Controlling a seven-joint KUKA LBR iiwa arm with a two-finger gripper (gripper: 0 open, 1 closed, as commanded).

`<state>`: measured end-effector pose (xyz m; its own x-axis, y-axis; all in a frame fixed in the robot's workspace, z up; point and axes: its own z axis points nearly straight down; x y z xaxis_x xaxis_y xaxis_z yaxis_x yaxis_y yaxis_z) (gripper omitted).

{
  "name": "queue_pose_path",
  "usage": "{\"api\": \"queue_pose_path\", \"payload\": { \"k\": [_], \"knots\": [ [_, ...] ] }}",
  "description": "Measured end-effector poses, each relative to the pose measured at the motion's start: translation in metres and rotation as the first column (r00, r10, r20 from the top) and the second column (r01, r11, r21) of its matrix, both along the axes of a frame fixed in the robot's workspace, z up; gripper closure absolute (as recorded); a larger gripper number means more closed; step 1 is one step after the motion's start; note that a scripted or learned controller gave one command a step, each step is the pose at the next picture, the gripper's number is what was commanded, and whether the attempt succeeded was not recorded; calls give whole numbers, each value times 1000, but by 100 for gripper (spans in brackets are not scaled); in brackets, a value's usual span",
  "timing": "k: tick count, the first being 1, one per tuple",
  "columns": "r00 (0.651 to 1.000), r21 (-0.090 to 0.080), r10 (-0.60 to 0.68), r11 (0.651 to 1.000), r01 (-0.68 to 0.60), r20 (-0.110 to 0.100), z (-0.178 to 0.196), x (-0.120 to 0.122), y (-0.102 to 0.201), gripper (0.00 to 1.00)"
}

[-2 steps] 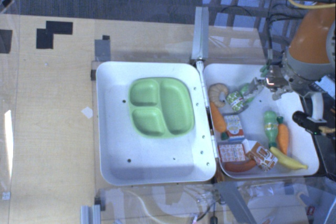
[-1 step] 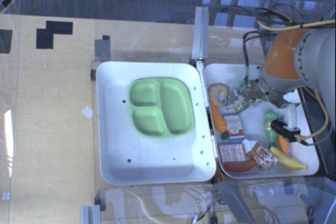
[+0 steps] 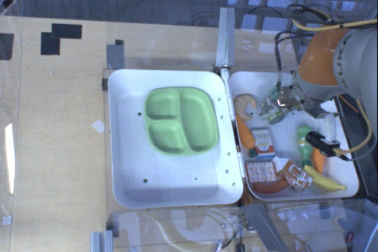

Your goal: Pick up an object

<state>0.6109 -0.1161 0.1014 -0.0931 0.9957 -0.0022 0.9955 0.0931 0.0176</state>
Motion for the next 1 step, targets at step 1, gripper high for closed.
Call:
{"api": "queue_pose_path", "payload": {
  "k": [1],
  "knots": [
    [995,-1,100,995,-100,-11,-9,5,10,100]
  ]
}}
